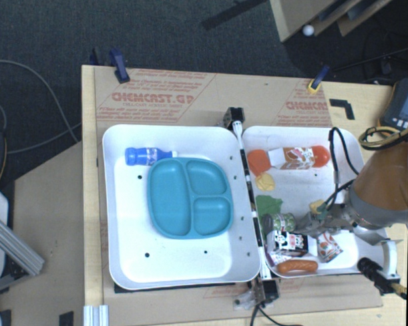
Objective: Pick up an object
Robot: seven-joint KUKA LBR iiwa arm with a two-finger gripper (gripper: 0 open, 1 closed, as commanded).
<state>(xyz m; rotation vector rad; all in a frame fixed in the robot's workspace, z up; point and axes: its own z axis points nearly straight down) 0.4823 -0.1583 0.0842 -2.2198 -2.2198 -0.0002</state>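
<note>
Reaching in from the right, the arm (377,188) with its orange band, hanging low over the right bin (292,139). Jaws (307,226) dipping among the clutter at the bin's near end; whether apart or together, cannot tell. Lying just beside them: a black-and-white carton (289,243), a small red-and-white packet (328,248), a green item (269,207). Resting against the near wall, a sausage (297,267). Sitting at the far end, an orange piece (259,161) and a ketchup-like bottle (299,157). Filling the left bin (120,256), a blue divided plate (190,196), with a blue bottle (145,155) lying beside it.
</note>
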